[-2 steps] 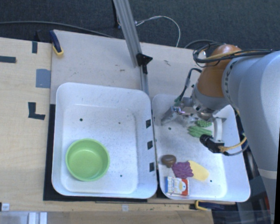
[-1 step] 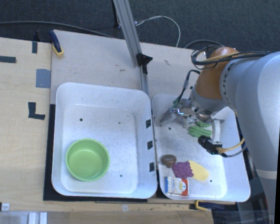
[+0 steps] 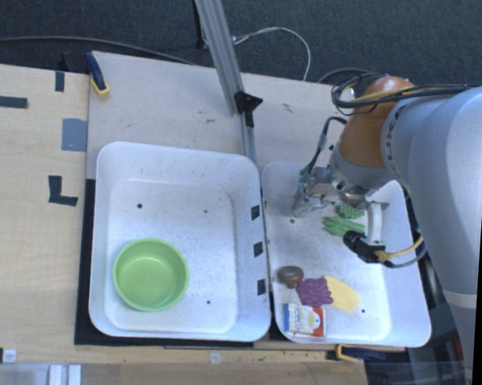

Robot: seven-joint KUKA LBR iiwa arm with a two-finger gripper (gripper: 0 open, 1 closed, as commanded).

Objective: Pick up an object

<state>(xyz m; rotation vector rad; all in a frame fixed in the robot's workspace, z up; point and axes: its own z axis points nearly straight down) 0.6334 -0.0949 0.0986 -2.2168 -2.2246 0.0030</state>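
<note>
The candidate objects lie in the right bin [image 3: 396, 322]. A green leafy toy [image 3: 342, 226] rests at about 2 o'clock in that bin, with a second green piece [image 3: 351, 211] just above it. Toward 6 o'clock sit a small brown round object [image 3: 290, 275], a purple grape-like toy [image 3: 314, 291] overlapping a yellow flat piece [image 3: 345, 298], and a small red-and-white carton [image 3: 304, 320] against the near wall.

The end effector [image 3: 304, 202] is low over the bin floor at about 11 o'clock, just beside the green items and to their left, well apart from the group at 6 o'clock. Its finger opening cannot be determined at this resolution, and no object is visible between the fingers.

Status: no object is lifted; all items rest on the bin floor. The approach appears to be complete or near complete; closing on an object, lifting, and clearing the bin wall remain. The nearest target is judged to be the green leafy toy.

The left bin [image 3: 111, 170] holds a green bowl [image 3: 150, 274] at 7 o'clock. Both bins stand on the surface [image 3: 24, 238].
</note>
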